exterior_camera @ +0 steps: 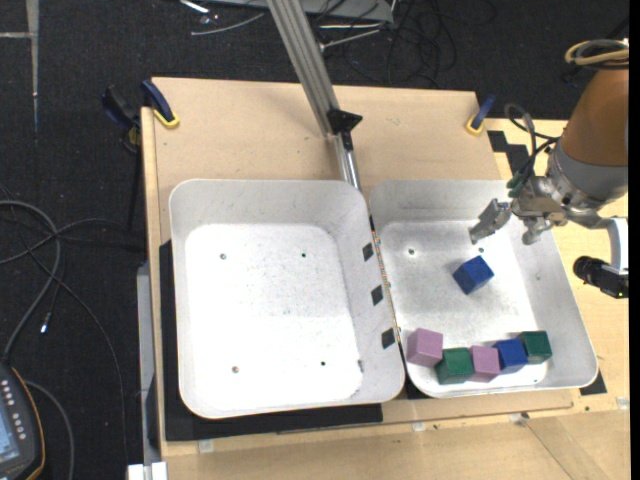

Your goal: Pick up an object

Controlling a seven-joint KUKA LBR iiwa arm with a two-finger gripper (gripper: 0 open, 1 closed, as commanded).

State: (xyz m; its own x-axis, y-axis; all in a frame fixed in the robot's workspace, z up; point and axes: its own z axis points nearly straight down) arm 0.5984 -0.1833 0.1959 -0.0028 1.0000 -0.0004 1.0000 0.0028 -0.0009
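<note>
Camera view: arm [598, 128] comes in from the right, orange band above the wrist, gripper [512, 224] sitting over the far part of the right bin [560, 268]. Fingers [487, 222] spread apart, nothing between them. Loose blue cube [473, 274] lies tilted on the bin floor, just near-left of the fingertips, apart from them, no contact visible. Along the near wall of the same bin, a row of five cubes packed close: purple cube [425, 346] at the left end, then dark green cube [455, 365], second purple cube [485, 361], second blue cube [512, 353], and a green cube [537, 345] at the right end; neighbours look touching or nearly so. Row is well apart from the gripper. Left bin [200, 268] sits beside the right one, rims meeting in the middle. Both bins rest on the tan bench [260, 128]. Metal strut [305, 53] slants down from the far side to the junction of the bins. Blue-and-yellow clamps [158, 103] at the bench's far corners.
</note>
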